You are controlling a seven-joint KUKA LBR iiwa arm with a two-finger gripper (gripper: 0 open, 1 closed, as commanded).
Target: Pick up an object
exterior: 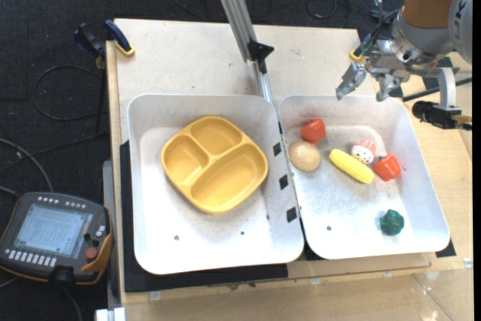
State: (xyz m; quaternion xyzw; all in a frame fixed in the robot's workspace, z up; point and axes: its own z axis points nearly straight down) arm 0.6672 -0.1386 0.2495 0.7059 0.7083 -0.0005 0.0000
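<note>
1. On your left, the left bin [150,237] carries a yellow plate [216,173] with 3 sections. It is wide and flat, so I judge it a poor target for a 2-finger grasp; leave it.

2. In the right bin [421,229] you have the better candidates: a tan ball [304,156] near the inner wall, a red tomato [313,130] just behind it, then a yellow banana [352,165] lying slantwise, a small white and red toy [364,152] touching the banana's far side, a red pepper [388,168] just beside its right end, and a green toy [391,222] alone toward the near corner.

3. The gripper [370,85] hangs above the far rim of the right bin, its 2 fingers spread apart with nothing between them.

4. To do this step well, choose a thing that stands clear of its neighbours. The tomato is nearest the gripper; the green toy has the most free space around it. The banana cluster risks a finger landing on a neighbour.

5. Come straight down with the fingers either side of the chosen thing, then close.

6. Writing: none is readable. The handheld controller [52,237] at lower left has a lit screen, too small to read.
</note>
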